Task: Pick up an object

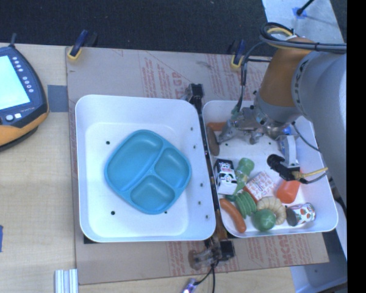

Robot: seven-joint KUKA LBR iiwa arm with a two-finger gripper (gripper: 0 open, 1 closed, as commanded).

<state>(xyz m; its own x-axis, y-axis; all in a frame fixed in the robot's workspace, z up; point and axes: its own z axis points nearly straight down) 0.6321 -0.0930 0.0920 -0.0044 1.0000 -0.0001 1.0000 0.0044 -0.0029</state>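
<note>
Wooden bench (36, 182) under us, brown board on top, two white bins side by side, and all the action is in the right bin (326, 221). Its near half is packed with toy food: a green pepper (264, 219) near the front wall, a sausage (233, 215) just left of it against the bin's left side, a green bean pod (243, 201) between them, a red-and-white packet (260, 184) right behind the pepper, an orange piece (288, 191) to the packet's right, a small cow-print carton (227, 174) to its left, and a spotted can (302, 213) lying toward the bin's front right corner. Nothing lifted yet, everything sits on the bin floor.

Over the far half of that same bin hangs the tool (251, 132), low and well behind the food pile, the grey arm (317, 96) with its orange band (282, 72) coming in from the right. Whether its fingers are spread or closed, I cannot tell from up here, and I see nothing between them.

Left of the right bin, touching it, the left bin (91, 121) carries a blue divided plate (148, 171). Farther left lies a control pendant (12, 96).
</note>
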